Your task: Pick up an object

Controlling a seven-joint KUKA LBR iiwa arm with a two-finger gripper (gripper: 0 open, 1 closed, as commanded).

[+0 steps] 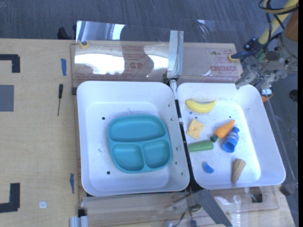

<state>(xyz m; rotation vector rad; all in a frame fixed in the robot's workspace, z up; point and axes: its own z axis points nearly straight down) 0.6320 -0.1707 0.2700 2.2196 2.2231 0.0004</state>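
The right bin (265, 126) holds a yellow banana (200, 106), a yellow cheese wedge (195, 129), an orange carrot (223, 129), a blue cup (230, 140) on its side, a green cucumber (200, 146), a small blue piece (208, 167) and a tan cone (237, 169). My gripper (262, 82) hangs over the far right corner of that bin, above and to the right of the banana, well apart from every object. Nothing shows in its grasp.
The left bin (90, 108) carries a teal divided plate (139, 142). A clear plastic wall (142, 56) with a metal post (175, 53) stands behind both bins. Yellow cables (277, 6) run along the arm at the top right.
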